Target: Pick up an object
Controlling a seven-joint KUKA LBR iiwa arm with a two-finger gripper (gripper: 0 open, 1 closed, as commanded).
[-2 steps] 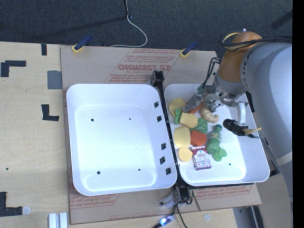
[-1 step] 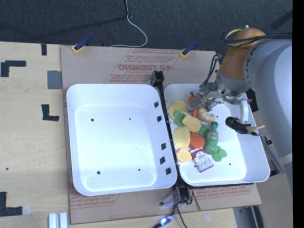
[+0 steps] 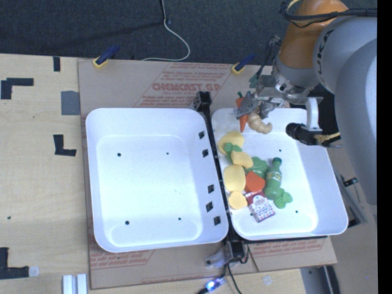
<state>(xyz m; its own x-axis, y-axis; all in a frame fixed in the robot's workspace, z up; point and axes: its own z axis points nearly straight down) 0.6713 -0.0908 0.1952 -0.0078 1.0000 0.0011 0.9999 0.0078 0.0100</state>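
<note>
Right bin on worktop holds toy-food pile. Gripper over bin's far corner; jaws' state cannot tell. Tan piece and orange carrot-like piece just beneath: probably light, stiff, smooth plastic; pinch across narrow middle.

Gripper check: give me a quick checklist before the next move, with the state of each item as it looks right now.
1. Gripper over the right bin: ok, it sits above the bin's far edge.
2. Something held: cannot tell; an orange piece and a tan piece sit right under the gripper, but a grasp is not clear.
3. Pile inside the right bin: ok, all items lie within its walls.
4. Left bin ready for a drop: ok, its floor is bare white.
5. Cable away from the arm: ok, it lies on the far dark surface, left of the gripper.
</note>
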